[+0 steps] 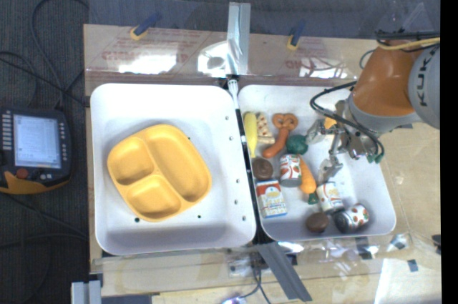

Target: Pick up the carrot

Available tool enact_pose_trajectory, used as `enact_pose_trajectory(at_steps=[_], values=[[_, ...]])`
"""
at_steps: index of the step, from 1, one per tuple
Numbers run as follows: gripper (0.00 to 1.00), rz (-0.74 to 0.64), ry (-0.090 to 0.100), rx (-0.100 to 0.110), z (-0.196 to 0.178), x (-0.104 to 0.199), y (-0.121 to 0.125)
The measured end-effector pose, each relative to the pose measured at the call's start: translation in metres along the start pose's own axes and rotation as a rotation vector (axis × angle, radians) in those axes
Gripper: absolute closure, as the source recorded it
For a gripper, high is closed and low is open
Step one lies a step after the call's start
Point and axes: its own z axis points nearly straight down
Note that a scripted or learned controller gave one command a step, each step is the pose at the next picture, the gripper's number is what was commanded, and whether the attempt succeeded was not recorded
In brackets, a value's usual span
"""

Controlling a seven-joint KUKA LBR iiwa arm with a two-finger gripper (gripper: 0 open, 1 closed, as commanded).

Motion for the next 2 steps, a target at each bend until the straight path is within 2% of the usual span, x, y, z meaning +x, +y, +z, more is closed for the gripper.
enact_pose_trajectory(at_steps=[1, 2], values=[[0.0, -0.165, -0.006, 0.004, -0.002, 0.042, 0.035], [0.0, -0.144, -0.019, 0.008, -0.004, 0.077, 0.047]])
